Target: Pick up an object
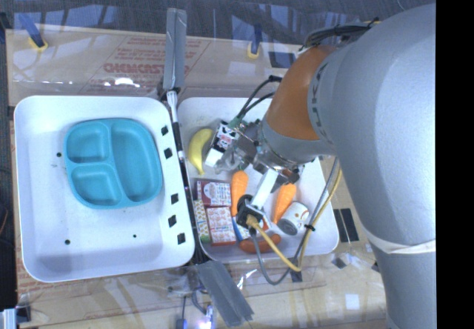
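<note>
My gripper (224, 144) hangs low over the upper left part of the right bin (320, 244), right beside a yellow banana (197, 150). Whether it touches the banana I cannot tell, and I see nothing held in it. Below it lie an orange carrot (238, 190), a second carrot (284, 200), a white cup (295, 218) and a red and white printed box (213, 213). Another orange item (259, 244) lies at the bin's front wall. The arm hides much of the right bin's far side.
The left bin (44, 246) holds a blue divided plate (112, 162). A dark rail (175, 53) with black clips runs between the two bins. The right bin's things lie crowded together along its left and front.
</note>
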`<state>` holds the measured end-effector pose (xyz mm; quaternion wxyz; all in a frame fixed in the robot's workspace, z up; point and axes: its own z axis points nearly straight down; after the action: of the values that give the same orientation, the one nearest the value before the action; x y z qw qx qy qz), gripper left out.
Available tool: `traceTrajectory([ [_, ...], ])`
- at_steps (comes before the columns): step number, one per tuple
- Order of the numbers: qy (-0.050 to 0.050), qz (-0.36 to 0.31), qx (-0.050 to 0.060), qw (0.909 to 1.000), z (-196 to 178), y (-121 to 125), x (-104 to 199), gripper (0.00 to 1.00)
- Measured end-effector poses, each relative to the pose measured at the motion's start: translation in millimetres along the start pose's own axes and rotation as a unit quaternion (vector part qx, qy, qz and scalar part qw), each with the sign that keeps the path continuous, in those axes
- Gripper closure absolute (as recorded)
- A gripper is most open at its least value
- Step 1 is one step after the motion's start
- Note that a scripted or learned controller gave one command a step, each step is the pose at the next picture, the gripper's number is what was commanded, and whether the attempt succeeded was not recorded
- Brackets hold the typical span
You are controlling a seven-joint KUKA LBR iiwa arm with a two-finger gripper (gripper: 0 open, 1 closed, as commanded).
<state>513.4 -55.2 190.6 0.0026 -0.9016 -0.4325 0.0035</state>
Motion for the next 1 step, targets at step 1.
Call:
traceTrajectory([
  [1, 0.001, 0.064, -0.001, 0.9980, 101.3, 50.7, -30.1, 0.00],
])
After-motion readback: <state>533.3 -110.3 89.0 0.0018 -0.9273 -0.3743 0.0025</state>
